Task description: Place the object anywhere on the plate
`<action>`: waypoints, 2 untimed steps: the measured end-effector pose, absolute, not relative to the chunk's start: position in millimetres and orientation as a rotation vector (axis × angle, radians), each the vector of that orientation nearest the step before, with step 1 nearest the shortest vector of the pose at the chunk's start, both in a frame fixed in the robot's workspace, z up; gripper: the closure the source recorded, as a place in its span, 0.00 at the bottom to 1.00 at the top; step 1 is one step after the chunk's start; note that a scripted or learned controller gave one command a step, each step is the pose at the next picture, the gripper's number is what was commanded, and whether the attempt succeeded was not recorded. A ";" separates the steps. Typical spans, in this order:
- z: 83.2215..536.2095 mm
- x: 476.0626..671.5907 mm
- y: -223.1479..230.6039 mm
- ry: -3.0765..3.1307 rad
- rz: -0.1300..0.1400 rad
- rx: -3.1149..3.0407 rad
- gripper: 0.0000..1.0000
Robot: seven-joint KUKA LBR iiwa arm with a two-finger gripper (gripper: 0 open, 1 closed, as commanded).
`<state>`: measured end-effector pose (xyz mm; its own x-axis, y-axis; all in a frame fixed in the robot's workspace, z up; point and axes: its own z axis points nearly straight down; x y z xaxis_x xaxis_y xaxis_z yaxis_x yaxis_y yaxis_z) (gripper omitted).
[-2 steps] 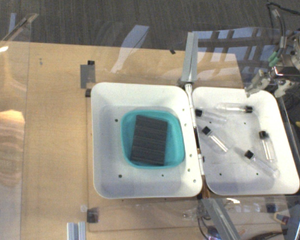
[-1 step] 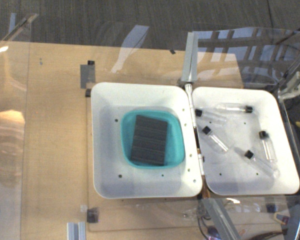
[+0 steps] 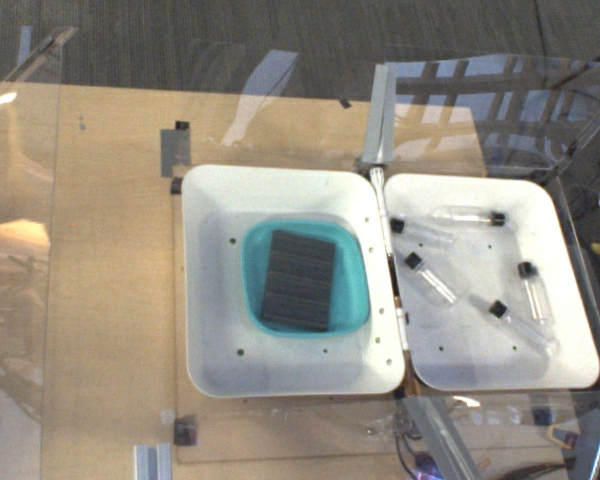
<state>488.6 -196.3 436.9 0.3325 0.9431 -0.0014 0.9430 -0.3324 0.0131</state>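
Observation:
A teal plate (image 3: 352, 268) sits in the middle of the left white bin (image 3: 210, 268). A dark grey ribbed rectangular block (image 3: 299, 279) lies flat on the plate, a little tilted. Several clear vials with black caps lie in the right white bin (image 3: 570, 298): one at the back (image 3: 465, 215), one near the left side (image 3: 430, 278), one at the right (image 3: 533, 290) and one toward the front (image 3: 520, 328).
A metal post (image 3: 379, 118) rises behind the seam between the two bins. Clear panels and a metal frame (image 3: 510, 98) stand at the back right. Cables and brackets (image 3: 450, 448) lie along the front edge of the wooden bench (image 3: 80, 268).

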 end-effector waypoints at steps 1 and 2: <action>436.7 488.6 -196.3 1.634 0.010 2.672 0.00; 436.7 488.4 -197.4 1.527 0.011 2.735 0.00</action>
